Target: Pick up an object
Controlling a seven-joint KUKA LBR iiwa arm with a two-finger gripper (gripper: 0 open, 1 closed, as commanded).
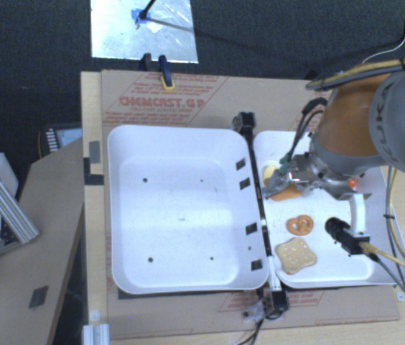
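The jaws (283,180) hung low in the right bin (375,268), their opening impossible to tell. An orange piece (283,193) lay just beneath, its long axis running left-right.

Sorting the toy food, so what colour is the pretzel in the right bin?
Orange-brown; the pretzel shows in the camera view.

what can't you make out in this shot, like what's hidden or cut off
- Claw: the wrist above covers most of it in the camera view, so open or shut cannot be told.
- Yellow-orange item under the claw: the claw hides part of it; its kind is unclear.
- Right bin: the arm hides its far right corner.
- Pretzel and toast piece: plain to see, but too small for surface detail.
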